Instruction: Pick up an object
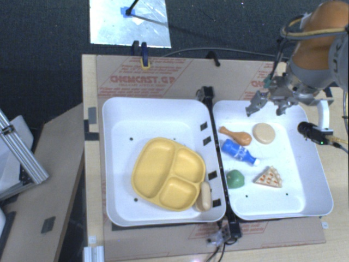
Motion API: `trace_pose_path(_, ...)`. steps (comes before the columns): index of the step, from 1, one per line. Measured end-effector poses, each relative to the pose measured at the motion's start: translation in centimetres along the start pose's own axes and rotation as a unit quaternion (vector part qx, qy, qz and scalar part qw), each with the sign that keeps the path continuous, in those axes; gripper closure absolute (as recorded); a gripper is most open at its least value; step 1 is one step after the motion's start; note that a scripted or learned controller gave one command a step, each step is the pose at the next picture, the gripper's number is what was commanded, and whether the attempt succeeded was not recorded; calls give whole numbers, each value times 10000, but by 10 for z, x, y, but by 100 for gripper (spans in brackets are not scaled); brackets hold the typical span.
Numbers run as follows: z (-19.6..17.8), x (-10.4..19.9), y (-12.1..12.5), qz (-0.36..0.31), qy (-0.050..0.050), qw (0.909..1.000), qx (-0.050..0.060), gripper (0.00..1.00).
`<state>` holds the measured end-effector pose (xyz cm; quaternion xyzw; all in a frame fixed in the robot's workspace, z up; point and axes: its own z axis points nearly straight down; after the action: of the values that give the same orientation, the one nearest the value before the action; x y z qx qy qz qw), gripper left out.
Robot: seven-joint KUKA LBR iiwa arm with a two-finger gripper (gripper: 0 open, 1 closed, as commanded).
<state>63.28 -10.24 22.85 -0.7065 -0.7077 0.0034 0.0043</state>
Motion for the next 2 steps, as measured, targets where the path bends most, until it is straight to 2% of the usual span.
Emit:
trace_pose_path(1, -8, 0, 2, -9, -6, 10000, -62, 0)
trace_pose_path(2, 34, -3, 4, 1, -9, 10000, -49, 0)
